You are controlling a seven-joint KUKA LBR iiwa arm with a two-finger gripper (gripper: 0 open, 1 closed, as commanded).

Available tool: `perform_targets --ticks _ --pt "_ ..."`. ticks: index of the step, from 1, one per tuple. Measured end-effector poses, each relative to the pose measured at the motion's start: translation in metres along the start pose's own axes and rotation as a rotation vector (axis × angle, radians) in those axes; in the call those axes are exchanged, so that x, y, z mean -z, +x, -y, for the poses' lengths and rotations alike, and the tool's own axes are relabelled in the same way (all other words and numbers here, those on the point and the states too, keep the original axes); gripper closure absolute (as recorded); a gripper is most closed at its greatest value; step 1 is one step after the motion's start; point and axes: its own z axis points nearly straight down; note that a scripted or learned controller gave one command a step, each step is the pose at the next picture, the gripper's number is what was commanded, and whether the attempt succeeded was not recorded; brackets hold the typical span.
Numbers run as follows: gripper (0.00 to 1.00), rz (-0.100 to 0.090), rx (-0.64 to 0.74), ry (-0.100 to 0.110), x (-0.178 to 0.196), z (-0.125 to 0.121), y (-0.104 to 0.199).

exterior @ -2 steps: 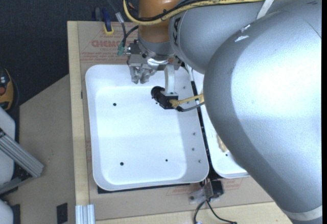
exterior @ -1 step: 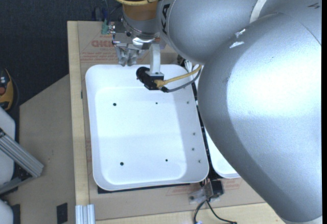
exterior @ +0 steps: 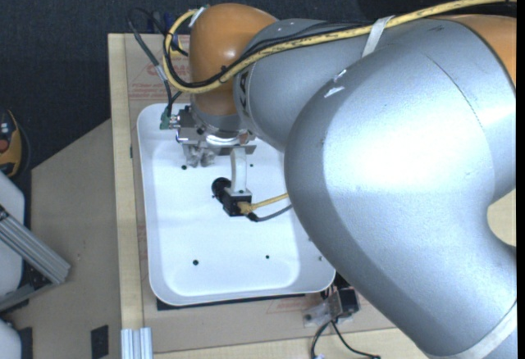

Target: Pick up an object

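The gripper (exterior: 197, 157) hangs low over the far-left part of 1 white bin (exterior: 221, 259) on the tabletop (exterior: 123, 226). Whether its jaws are spread or pressed together cannot be told. The grey arm (exterior: 394, 144) covers the bin's right side, so where the object lies and how it looks cannot be told.

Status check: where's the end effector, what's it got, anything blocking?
End effector low over top end of white bin, grip state unreadable. No pick confirmed. Arm masks everything to the right.
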Motion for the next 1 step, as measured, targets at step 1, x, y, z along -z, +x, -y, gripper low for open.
perform_targets --ticks 1 --pt "1.0 -0.002 -0.001 -0.008 -0.0256 0.0254 0.0001"
